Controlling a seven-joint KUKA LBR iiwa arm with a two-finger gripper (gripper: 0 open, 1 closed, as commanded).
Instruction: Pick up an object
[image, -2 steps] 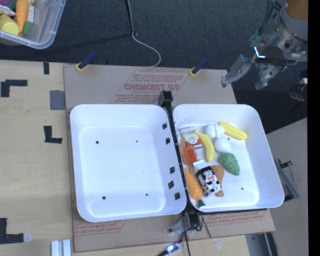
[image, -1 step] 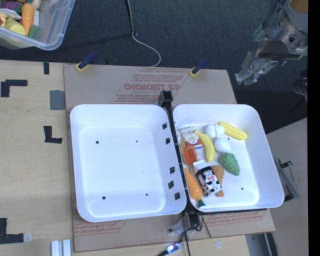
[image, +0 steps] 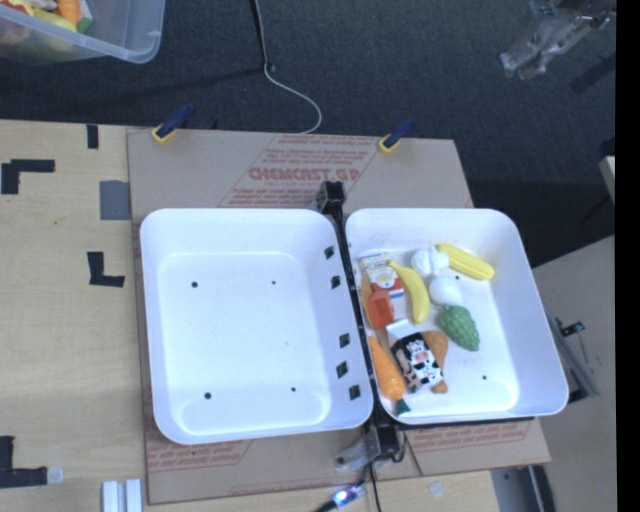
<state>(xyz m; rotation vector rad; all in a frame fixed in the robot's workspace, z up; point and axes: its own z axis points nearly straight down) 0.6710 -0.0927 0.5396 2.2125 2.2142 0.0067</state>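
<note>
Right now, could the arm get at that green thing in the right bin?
Probably yes. The green thing lies uncovered near the middle of the right bin, open from above, though white pieces sit close beside it.

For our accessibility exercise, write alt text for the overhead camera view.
Two shallow white bins sit side by side on a cardboard-covered bench; the right bin holds toy food, including a yellow banana, orange carrot and bumpy green fruit. The blurred gripper hangs at upper right.
</note>
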